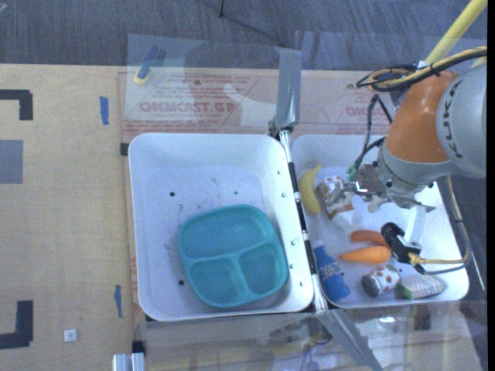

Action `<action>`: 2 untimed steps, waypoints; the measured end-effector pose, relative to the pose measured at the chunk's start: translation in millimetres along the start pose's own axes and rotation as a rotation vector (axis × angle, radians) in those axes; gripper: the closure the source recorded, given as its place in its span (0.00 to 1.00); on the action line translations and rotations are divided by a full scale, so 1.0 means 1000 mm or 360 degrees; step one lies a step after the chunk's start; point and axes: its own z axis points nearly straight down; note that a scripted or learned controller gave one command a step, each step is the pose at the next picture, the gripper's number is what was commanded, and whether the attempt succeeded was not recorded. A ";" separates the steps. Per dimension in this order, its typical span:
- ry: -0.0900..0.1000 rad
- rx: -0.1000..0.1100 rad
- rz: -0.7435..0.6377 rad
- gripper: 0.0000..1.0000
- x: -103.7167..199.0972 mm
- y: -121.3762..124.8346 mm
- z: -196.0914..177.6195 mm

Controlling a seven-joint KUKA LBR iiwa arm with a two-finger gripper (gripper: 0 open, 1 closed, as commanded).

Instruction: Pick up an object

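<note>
My gripper [349, 198] hangs low over the upper left part of the right bin [456, 280], below the orange wrist band. Right at its tip is a small brown and white object [332, 190]; the view does not show whether it is gripped. A yellow banana [309, 189] lies just left of that, against the bin's left wall. Below the gripper lie an orange carrot [365, 255] and a smaller orange piece [366, 237].
A blue bottle-like item [332, 275], a small can [379, 281] and a white patterned item [422, 287] lie along the right bin's near edge. The left bin [155, 168] holds a teal divided plate [230, 255]. The arm covers the right bin's upper right.
</note>
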 end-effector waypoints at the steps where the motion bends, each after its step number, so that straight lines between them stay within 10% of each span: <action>1: -0.0001 -0.0018 -0.0065 0.00 0.003 0.019 0.034; 2: 0.0000 -0.0021 -0.0059 1.00 0.002 0.021 0.027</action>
